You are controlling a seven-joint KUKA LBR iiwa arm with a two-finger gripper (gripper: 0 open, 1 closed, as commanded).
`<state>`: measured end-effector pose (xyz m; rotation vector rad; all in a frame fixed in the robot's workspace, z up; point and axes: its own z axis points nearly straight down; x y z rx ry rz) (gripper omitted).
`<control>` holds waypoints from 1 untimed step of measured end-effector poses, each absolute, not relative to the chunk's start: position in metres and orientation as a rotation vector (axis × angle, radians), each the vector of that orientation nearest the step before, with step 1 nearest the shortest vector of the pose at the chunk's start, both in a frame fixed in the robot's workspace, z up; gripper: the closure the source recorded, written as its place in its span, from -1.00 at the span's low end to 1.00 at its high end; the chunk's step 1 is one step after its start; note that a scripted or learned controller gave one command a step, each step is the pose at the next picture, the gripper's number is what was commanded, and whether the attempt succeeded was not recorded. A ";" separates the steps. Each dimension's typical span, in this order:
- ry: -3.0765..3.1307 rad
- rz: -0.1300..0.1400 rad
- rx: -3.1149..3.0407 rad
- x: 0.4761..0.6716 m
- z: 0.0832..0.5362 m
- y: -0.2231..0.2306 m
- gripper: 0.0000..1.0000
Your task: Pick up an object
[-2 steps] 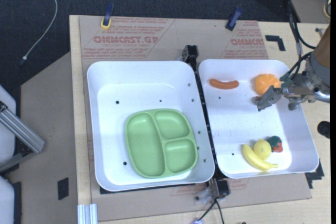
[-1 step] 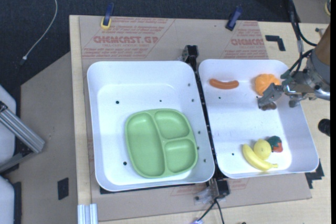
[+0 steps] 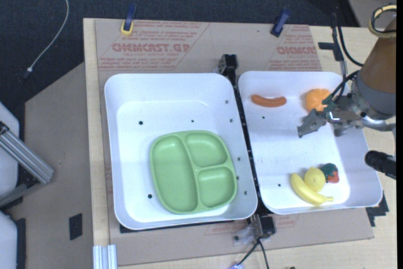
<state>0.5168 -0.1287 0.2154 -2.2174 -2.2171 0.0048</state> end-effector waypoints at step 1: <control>-2.219 0.003 -2.220 0.519 0.173 -0.133 -1.00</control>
